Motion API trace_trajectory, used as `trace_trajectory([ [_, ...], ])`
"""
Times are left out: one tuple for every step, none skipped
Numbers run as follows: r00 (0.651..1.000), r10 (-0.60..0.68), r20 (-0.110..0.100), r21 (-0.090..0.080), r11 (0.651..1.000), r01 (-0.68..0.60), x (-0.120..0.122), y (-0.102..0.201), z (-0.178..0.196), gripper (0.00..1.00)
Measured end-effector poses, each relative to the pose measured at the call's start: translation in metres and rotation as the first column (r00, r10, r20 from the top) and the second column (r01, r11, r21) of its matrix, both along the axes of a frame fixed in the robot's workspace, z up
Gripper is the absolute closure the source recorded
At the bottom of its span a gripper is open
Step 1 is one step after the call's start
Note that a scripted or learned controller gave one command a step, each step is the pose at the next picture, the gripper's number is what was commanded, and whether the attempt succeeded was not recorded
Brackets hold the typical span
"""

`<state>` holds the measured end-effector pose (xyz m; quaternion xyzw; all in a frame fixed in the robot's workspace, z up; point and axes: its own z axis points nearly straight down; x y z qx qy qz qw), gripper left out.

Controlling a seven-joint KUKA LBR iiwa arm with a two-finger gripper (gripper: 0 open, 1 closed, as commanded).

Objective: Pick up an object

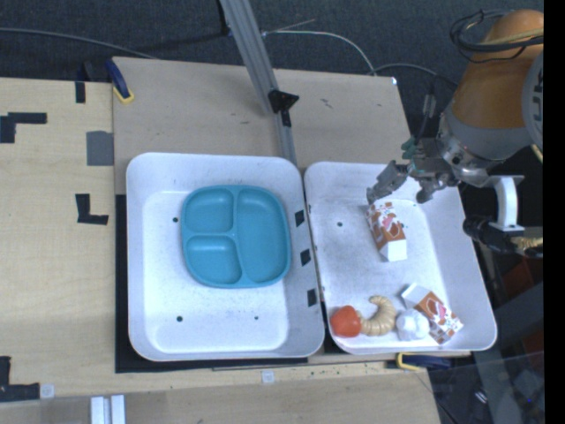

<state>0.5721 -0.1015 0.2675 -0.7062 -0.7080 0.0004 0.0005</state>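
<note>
1. A pale wooden desk (53, 237) carries two shallow white bins side by side, with dark floor beyond it.
2. The claw (408, 184) hangs over the far part of the right bin (340, 254), its two fingers spread apart with nothing between them.
3. A small red-and-white carton (387, 229) lies just below the claw, slightly toward its left finger. Its long axis runs from the claw toward the bin's near edge, tilted a little.
4. I judge this the likeliest target: a short drop would straddle its upper end.
5. Farther off, at the near edge, sit a tomato (346, 321), a croissant (380, 317) and a second carton (433, 314).
6. The left bin (150, 263) holds a blue divided plate (236, 236).
</note>
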Motion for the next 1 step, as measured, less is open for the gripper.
trace_trajectory([
  [1.000, 0.000, 0.000, 0.000, 1.000, 0.000, 0.0000, -0.0001, 0.0000, 0.00],
])
